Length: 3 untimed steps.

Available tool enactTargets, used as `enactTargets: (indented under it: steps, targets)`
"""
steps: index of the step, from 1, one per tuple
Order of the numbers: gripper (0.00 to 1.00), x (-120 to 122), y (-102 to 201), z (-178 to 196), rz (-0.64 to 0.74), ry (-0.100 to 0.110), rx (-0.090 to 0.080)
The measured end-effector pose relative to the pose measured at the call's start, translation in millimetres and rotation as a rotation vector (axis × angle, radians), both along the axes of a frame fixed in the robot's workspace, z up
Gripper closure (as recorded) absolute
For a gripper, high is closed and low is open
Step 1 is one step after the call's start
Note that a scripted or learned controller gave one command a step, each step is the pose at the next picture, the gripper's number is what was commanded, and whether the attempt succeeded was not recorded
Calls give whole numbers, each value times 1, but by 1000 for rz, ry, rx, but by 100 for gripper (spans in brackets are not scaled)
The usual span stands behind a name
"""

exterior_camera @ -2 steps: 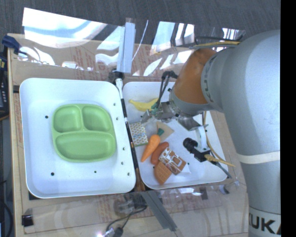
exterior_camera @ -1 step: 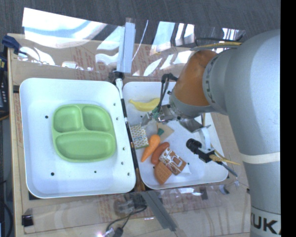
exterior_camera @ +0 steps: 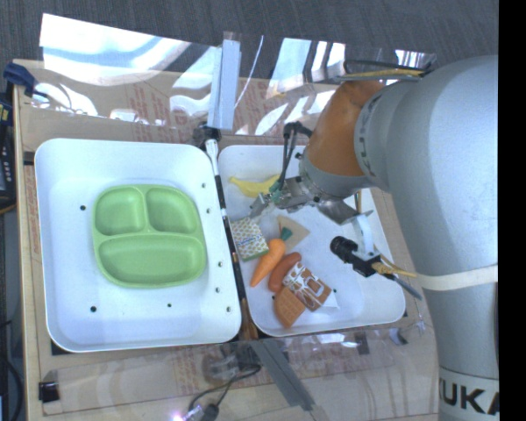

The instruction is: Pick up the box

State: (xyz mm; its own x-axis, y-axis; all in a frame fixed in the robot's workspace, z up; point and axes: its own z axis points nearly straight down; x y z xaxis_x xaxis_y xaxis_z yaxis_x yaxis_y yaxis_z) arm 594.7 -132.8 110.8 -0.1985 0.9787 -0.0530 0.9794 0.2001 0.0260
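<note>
A small brown and white printed box [exterior_camera: 309, 287] lies in the right bin [exterior_camera: 379, 298], near its front. My gripper [exterior_camera: 276, 199] hangs over the back left of that bin, above and well behind the box. It is just right of a yellow banana [exterior_camera: 252, 184]. Nothing can be seen held in it. The grey arm and its orange band [exterior_camera: 337, 143] cover the bin's back right part.
Around the box lie an orange carrot [exterior_camera: 265, 262], a red piece [exterior_camera: 285, 270], a waffle-like biscuit [exterior_camera: 288, 308], a patterned square pad [exterior_camera: 246, 234] and a tan card piece [exterior_camera: 292, 230]. The left bin [exterior_camera: 61, 174] holds a green divided plate [exterior_camera: 149, 235].
</note>
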Motion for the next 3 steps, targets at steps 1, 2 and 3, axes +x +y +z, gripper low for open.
enactTargets:
  steps: [1,2,3]
  targets:
    - [0,-37,-3,0,53,-11,1]
    - [0,2,-43,-19,29,37,47]
    - [0,44,-75,-18,-59,35,48]
